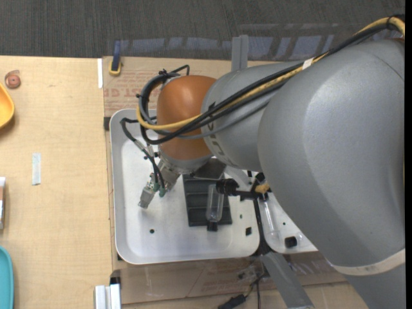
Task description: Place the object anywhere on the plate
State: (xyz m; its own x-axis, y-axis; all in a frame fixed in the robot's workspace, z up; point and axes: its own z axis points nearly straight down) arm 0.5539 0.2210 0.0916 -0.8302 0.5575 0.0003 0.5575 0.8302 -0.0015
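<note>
Grey and bulky, the arm fills the right of the camera view and hides much of what lies under it. Its orange band sits over the far part of the left bin. Left of the bins runs a wooden tabletop. A slice of the right bin peeps out from under the arm.

At the tabletop's left edge are a yellow dish and, nearer the camera, a teal dish. Both are cut off by the frame, and I cannot tell whether either is the plate. Both are well apart from the bins.

The gripper hangs low in the left bin, tilted down and to the left over bare white floor. Whether it is spread, pressed together or pinching something, I cannot tell.

My best guess for the object is a small dark thing on the left bin's floor. It lies near the gripper but apart from it, on the side toward the bin's near wall. It is too small to show a long axis, and it may be just a mark. A small black piece lies in the right bin, well apart from the gripper. By my judgement the coming move is a short shift toward the near wall, then down.
</note>
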